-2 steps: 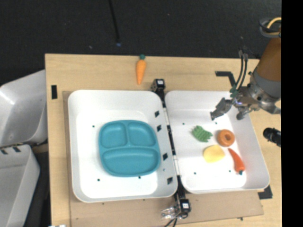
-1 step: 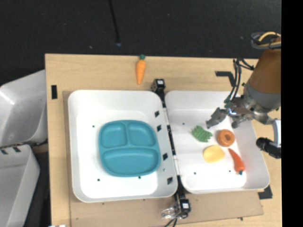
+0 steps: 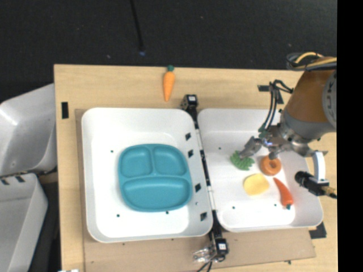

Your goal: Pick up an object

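The gripper [image 3: 256, 147] hovered in the right bin [image 3: 227, 130], its metal fingers spread wide, gripping nothing, just above one frilly green vegetable [image 3: 242, 161]. Nearby lay one smooth yellow lump [image 3: 256, 184], one orange round piece [image 3: 271, 165] and one red chilli [image 3: 283, 192]. The left bin [image 3: 96, 152] held one glossy blue divided plate [image 3: 154, 177].

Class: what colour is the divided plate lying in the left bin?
The sectioned plastic plate is teal blue, clearest in the camera view.
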Controlling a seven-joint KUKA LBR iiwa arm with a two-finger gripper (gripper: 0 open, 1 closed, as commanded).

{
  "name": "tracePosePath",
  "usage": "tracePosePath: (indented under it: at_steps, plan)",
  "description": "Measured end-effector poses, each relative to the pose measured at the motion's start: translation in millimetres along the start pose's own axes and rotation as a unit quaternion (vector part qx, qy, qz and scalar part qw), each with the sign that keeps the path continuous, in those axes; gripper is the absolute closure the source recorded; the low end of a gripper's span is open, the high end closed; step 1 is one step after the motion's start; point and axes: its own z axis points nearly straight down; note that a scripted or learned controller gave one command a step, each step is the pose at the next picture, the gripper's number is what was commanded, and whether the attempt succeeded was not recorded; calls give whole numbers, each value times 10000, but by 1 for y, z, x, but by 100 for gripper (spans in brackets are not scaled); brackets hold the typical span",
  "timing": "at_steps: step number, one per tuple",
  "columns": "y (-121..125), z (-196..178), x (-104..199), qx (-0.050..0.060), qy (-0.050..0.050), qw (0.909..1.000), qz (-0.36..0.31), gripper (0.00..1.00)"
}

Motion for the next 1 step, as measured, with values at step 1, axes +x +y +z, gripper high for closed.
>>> tracePosePath:
  at_steps: [1]
  plan:
    - [0,52,-1,-1,1,10000,3,0]
